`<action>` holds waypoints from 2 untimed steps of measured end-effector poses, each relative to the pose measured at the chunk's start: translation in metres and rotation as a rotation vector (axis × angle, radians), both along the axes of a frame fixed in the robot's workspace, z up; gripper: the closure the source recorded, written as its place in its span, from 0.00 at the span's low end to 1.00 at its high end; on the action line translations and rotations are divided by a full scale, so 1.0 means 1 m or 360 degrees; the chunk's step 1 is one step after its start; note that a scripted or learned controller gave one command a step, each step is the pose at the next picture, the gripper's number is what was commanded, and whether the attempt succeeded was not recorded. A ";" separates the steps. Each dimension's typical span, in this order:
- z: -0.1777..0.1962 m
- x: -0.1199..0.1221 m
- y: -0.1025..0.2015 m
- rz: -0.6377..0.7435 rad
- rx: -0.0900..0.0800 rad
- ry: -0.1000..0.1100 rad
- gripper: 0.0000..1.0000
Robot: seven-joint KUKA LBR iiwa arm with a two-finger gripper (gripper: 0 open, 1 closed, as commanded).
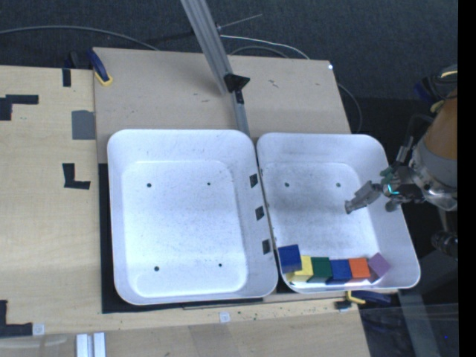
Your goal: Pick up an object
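Note:
A row of small blocks lies along the front wall of the right bin [320, 149]: a blue block [288, 256], a yellow one [301, 271], a green one [320, 268], another blue one [341, 271], an orange one [359, 268] and a purple one [378, 264]. My gripper [372, 202] hangs over the right side of this bin, above and behind the blocks. It is open, its fingers spread apart with nothing between them. One finger [361, 198] points down to the left.
The left bin [178, 143] sits beside the right one, their rims touching. A slanted metal bar [208, 32] stands behind the bins. Cables run across the bench at the back.

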State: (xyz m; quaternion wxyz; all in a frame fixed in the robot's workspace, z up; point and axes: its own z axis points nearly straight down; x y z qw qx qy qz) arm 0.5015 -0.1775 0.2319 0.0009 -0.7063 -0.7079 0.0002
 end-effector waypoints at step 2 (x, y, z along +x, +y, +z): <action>0.172 0.065 0.049 -0.0001 -0.0006 -0.0003 1.00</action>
